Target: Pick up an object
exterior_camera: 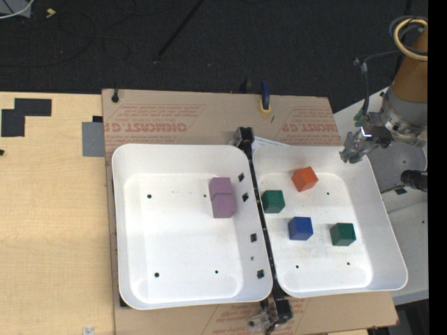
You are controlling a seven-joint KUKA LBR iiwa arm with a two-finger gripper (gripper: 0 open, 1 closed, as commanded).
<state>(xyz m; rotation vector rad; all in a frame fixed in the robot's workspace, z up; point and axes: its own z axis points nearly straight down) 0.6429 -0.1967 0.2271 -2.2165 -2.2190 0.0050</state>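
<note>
In the right bin (380, 218) lie an orange block (304, 179), a green block (273, 201), a blue block (300, 228) and a second green block (343, 234). A purple block (223, 197) rests in the left bin (133, 208). My gripper (355, 149) hangs past the right bin's far right corner, above the bench and well away from every block. Nothing shows between its fingers.
The arm with its orange band (412, 54) rises at the right edge of the view. A black clip strip (253, 208) runs along the seam between the bins. Cardboard (209, 121) lies beneath both bins, and a wooden bench top (49, 222) stretches to the left.
</note>
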